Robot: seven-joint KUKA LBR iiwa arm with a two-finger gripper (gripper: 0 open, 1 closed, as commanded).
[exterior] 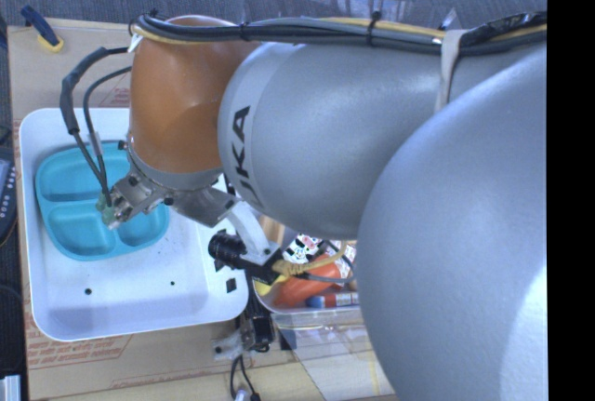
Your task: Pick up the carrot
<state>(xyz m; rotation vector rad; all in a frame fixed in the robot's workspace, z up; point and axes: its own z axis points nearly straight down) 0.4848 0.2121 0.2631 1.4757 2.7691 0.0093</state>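
Camera view looks down at a slant on my table [56,348], and I go from its left edge across. A blue and yellow object [41,28] lies on the table near the far left corner. Next comes the left white bin [121,301], and in it sits a blue divided plate [70,204] with several compartments. My tool [113,208] hangs over the right part of that plate, dark cables looping down to it from above. I cannot tell whether the tool is open or closed; its tip is small and blurred against the plate, and I see nothing between its ends. Behind it rises the orange band [177,111] of my arm, and then the broad grey body of the arm [372,157], which covers most of the right bin [279,308]. At the near edge of that bin, under my arm, a small cluster of things shows. The carrot [302,289], an orange shape, lies there, well apart from my tool, just beside a black and white patterned object [302,250].
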